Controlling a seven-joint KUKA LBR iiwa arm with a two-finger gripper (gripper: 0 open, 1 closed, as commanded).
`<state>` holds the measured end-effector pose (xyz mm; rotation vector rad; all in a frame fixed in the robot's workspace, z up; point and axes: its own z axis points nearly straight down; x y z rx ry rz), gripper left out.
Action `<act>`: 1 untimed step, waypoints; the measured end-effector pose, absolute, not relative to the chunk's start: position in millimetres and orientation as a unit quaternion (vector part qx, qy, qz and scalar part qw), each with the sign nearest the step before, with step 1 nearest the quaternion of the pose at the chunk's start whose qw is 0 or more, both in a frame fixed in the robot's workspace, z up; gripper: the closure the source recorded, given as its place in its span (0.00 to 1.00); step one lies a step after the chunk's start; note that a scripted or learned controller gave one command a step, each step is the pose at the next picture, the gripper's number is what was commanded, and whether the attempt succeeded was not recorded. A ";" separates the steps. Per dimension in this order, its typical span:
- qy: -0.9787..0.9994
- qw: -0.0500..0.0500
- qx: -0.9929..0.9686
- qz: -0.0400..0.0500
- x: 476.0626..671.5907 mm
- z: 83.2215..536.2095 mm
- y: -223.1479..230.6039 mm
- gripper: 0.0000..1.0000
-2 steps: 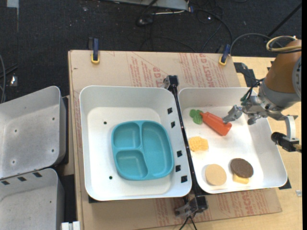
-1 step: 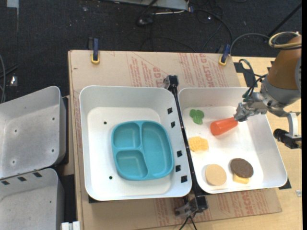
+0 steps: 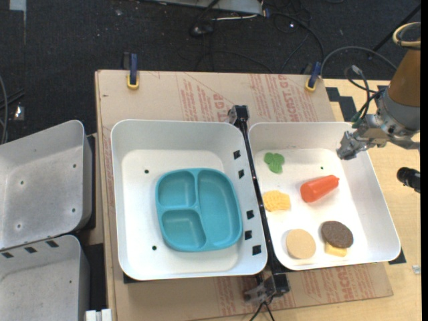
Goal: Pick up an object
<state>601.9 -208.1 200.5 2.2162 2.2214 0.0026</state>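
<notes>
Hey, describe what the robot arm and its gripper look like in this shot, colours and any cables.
The arm enters from the view's right edge. Its visible upper section is a rounded orange-tan band with a pale ring on top, above a grey metal wrist. The small grey two-finger gripper looks dark and mechanical, with metallic parts. Thin black and grey cables loop beside the wrist.

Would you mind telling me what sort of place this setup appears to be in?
Most likely a robotics lab bench. Two white bins sit clamped on a cardboard-covered board, toy food such as an orange carrot lies in the right bin, and loose cables run over the dark floor behind.
</notes>
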 end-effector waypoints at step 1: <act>0.708 0.003 0.706 0.001 606.6 264.0 -209.1 1.00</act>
